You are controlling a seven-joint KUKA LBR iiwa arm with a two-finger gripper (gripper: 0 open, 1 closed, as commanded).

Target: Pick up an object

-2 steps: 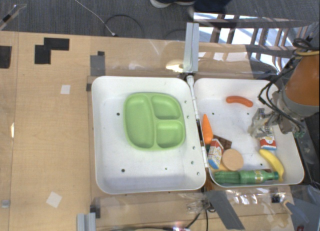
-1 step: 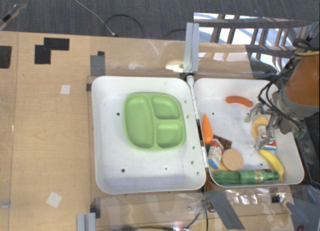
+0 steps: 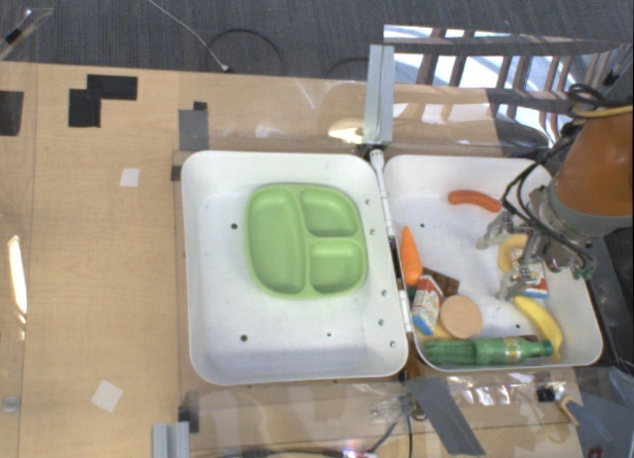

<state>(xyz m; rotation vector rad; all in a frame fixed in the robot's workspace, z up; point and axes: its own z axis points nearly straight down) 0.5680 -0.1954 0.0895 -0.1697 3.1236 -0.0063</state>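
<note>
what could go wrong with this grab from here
The gripper hangs over crowded items in the right bin: a yellow banana and a small packet lie close together, so it might pinch both or neither. The banana also lies near the bin wall, which may block a finger.

The arm (image 3: pixel 594 164) comes in from the right edge of the camera view, its orange band a broad rounded mass above the grey wrist (image 3: pixel 580 218). Black cables loop off the wrist's left side. Below hangs the gripper (image 3: pixel 517 260), pointing down and leftward, its 2 metal fingers (image 3: pixel 492 235) spread apart, with nothing seen between them.
</note>
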